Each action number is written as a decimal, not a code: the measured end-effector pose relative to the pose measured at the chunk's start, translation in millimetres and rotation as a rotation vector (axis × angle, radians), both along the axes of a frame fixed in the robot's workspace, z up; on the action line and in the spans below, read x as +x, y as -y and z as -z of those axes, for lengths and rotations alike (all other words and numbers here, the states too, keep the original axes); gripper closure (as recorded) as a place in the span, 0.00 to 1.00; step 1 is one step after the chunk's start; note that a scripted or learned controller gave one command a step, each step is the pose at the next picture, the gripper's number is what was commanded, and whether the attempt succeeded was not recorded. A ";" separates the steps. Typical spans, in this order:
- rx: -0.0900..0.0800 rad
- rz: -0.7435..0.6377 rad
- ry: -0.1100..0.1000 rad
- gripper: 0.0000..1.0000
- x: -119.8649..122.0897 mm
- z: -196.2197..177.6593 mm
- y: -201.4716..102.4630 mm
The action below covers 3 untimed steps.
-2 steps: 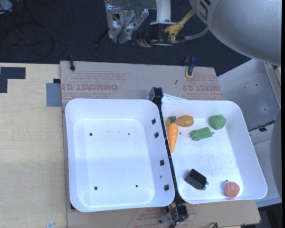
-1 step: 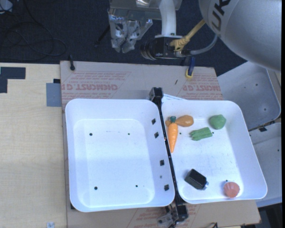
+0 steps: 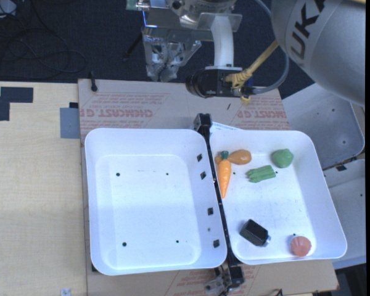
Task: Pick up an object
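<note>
While the grey arm hangs at the top of the frame, its metal two-finger end effector (image 3: 165,66) sits above the cardboard behind the bins with nothing between its fingers, and honestly I can't tell how far apart they are. Everything's in the right shallow white plastic bin (image 3: 330,227) on the desk: an orange toy carrot (image 3: 223,176) against the divider, touching an orange oval piece (image 3: 240,157), then a green pod-shaped toy (image 3: 261,174) and a rounded green lump (image 3: 282,158) toward the upper right. Lower down there's a small black block (image 3: 254,232) and a pinkish-red ball (image 3: 300,246) in the bottom right corner.
</note>
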<state>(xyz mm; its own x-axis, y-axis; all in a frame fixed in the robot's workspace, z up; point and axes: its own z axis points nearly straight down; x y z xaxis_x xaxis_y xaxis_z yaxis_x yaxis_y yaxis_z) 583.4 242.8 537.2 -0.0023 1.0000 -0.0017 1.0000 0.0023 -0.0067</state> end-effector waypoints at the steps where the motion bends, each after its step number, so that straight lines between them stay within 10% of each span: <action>1: 0.000 0.000 0.000 1.00 -20.5 0.2 0.1; 3: 0.000 -0.001 0.000 1.00 -98.7 -0.4 -0.4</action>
<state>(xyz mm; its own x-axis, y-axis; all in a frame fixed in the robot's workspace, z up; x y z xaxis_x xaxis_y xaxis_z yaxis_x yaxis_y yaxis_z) 484.7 243.2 537.6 -0.0031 1.0000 -0.0019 1.0000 0.0031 -0.0064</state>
